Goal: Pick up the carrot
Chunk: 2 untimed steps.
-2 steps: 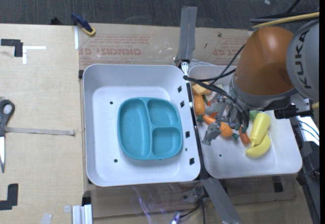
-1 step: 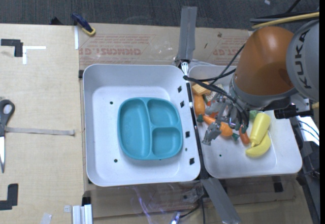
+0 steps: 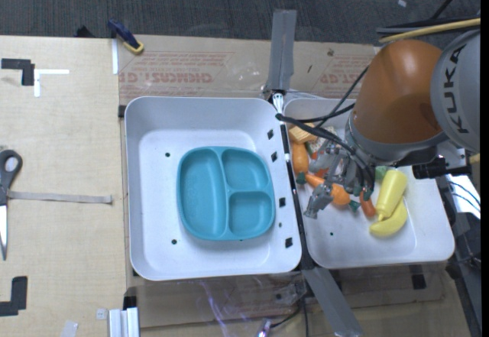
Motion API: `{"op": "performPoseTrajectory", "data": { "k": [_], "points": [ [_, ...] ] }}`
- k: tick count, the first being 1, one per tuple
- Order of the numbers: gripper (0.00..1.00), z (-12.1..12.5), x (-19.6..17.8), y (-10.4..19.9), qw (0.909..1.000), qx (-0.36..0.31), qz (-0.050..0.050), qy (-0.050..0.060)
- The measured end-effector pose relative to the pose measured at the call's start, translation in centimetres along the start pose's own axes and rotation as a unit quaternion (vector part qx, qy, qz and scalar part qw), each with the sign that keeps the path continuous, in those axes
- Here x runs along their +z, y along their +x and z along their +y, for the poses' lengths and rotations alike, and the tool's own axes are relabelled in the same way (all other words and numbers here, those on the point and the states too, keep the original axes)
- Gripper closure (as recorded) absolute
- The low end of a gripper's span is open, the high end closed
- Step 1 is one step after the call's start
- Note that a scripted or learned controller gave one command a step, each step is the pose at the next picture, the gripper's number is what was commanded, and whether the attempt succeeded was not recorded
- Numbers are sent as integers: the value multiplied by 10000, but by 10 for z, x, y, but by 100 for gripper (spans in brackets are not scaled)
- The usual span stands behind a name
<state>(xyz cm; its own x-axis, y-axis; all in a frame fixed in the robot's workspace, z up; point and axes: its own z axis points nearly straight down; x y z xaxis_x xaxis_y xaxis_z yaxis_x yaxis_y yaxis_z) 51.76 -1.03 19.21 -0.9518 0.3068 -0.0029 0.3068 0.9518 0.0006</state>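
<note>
One carrot — lying roughly left-right.

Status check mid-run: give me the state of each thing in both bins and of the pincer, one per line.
Pincer: down in the right bin among the orange pieces; grip unclear.
Carrot: lying on the bin floor by the pincer, not visibly lifted.
Banana: lying in the right bin, to the right of the carrot.
Blue divided plate: flat in the left bin, nothing in its compartments.
</note>
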Motion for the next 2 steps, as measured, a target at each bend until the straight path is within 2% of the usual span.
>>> {"op": "performPoseTrajectory", "data": {
  "k": [1, 2],
  "points": [
    [0, -88, 67, -21, 10000, -80, -9, 0],
    [0, -67, 100, -64, 9883, 1528, 0, 5]
  ]
}}
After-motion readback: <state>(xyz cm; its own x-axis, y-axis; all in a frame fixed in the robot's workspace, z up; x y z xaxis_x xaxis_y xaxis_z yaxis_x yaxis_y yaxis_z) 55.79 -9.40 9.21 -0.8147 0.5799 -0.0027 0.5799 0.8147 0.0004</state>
